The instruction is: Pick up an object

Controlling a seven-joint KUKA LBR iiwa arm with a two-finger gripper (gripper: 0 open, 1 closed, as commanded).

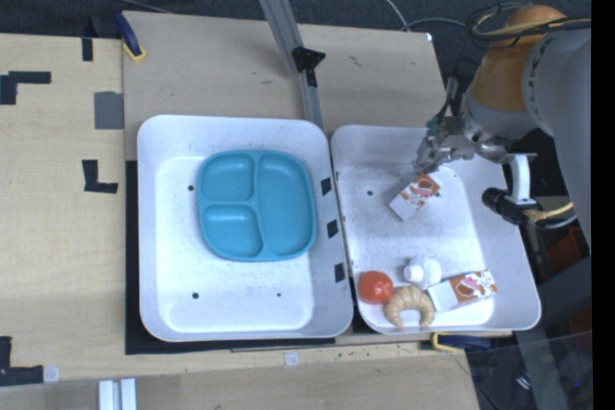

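The gripper (430,164) stood over the right bin (500,250), its tip at the upper edge of the small carton (415,196). Whether the fingers were spread or pressed together could not be determined. The carton lay tilted on the bin floor, directly below the gripper and apparently not lifted, so the pick was judged not yet done. It was a white box with a red printed patch. Farther from the gripper lay a croissant (410,304).
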